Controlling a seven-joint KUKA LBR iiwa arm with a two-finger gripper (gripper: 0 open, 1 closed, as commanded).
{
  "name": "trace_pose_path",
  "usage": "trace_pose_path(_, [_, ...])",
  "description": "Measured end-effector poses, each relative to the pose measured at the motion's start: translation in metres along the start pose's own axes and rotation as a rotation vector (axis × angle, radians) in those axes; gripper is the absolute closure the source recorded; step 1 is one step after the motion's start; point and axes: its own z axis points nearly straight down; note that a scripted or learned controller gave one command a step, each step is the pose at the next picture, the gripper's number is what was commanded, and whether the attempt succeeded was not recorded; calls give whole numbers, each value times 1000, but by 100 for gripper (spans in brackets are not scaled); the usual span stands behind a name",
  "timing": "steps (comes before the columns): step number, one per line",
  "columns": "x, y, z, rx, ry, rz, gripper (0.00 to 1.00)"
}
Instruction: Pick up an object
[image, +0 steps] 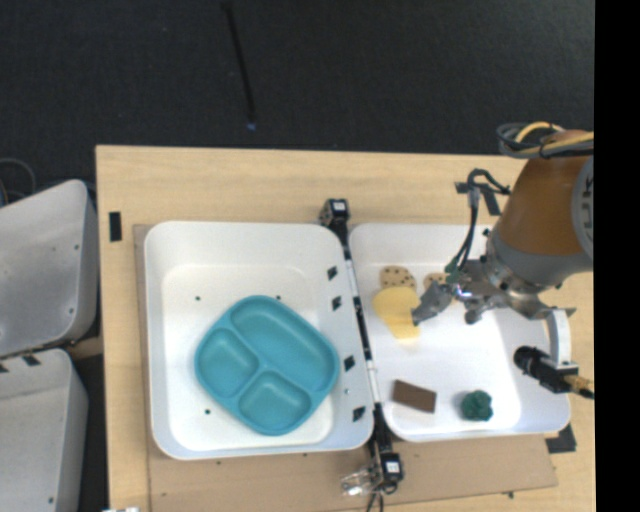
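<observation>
On the wooden counter (120, 440), the left white bin (160, 400) holds a blue three-compartment plastic tray (265, 363). In the right white bin (440, 425) lie a tan perforated cracker (396, 275), a yellow soft lump (396, 310), a brown flat block (413, 397) and a green knobbly ball (477, 404). The pincer (452, 300) hovers just beside the yellow lump; how wide it stands, I cannot tell.
</observation>
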Motion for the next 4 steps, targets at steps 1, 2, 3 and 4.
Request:
trace_pose_path(1, [0,3,-6,-13,-2,-3,0])
trace_pose_path(2, [4,7,55,-8,-3,0,0])
trace_pose_path(3, [3,7,102,-8,-3,2,0])
trace_pose_path(4, [2,9,89,-15,-2,10,100])
